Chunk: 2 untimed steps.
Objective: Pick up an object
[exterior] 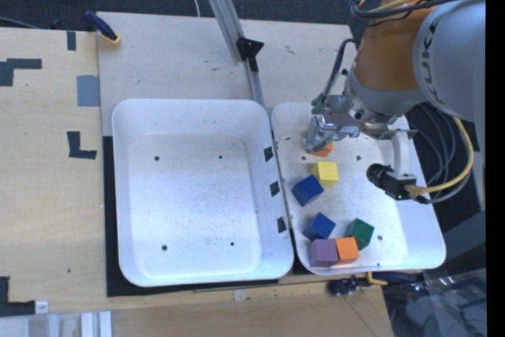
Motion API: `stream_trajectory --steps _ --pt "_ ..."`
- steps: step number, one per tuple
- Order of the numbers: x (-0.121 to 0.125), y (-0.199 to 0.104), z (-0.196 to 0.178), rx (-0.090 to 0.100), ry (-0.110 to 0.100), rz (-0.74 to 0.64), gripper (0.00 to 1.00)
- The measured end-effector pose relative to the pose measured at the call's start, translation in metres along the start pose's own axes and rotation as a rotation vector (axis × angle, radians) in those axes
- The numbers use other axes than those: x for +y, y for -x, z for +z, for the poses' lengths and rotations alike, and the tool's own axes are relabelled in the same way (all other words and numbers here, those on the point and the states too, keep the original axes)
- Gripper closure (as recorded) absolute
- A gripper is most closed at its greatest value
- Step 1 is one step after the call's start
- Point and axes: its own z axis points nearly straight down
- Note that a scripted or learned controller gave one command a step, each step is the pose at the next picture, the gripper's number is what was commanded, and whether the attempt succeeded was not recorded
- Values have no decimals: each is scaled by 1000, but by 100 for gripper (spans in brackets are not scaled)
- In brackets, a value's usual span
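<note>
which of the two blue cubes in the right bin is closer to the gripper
The upper blue cube, the one beside the yellow cube. It lies nearer the gripper than the lower blue cube, which sits next to the purple cube.

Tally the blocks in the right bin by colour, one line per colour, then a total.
Blue blocks: 2
Orange blocks: 2, one under the gripper
Yellow block: 1
Green block: 1
Purple block: 1
Total: 7
</note>
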Motion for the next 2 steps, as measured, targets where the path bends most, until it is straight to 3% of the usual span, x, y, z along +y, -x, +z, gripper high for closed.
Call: stream_trajectory --steps 2 --pt "-38 -102 8 -1 -3 0 100"
